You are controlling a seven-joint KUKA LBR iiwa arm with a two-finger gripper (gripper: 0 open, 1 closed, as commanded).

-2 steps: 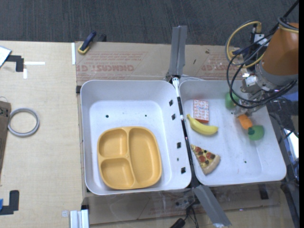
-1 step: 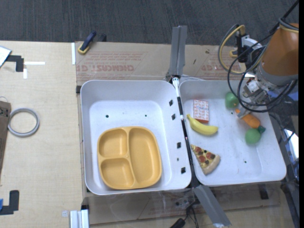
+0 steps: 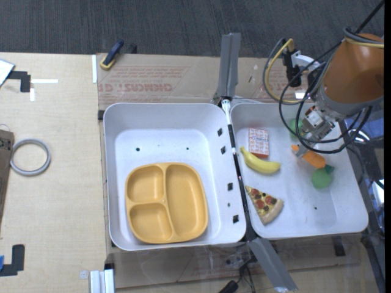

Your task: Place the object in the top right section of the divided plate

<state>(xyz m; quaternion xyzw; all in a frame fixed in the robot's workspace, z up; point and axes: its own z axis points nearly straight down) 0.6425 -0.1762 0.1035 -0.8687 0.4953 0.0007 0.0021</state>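
A yellow divided plate [image 3: 166, 202] lies in the left bin [image 3: 122, 127], with two small sections on its left and one long section on its right. The right bin [image 3: 342, 221] holds a banana [image 3: 259, 162], a pizza slice [image 3: 265, 203], a red and white packet [image 3: 258, 141], an orange carrot-like piece [image 3: 313, 158] and a green round object [image 3: 322, 178]. My gripper [image 3: 307, 134] hangs low over the right bin's far right part, just above the orange piece. Cables and the wrist hide the gripper's tip.
A tape roll [image 3: 28, 156] lies on the bench at the left. A blue and yellow tool [image 3: 112, 54] rests behind the left bin. A grey divider post [image 3: 228, 66] stands between the bins at the back.
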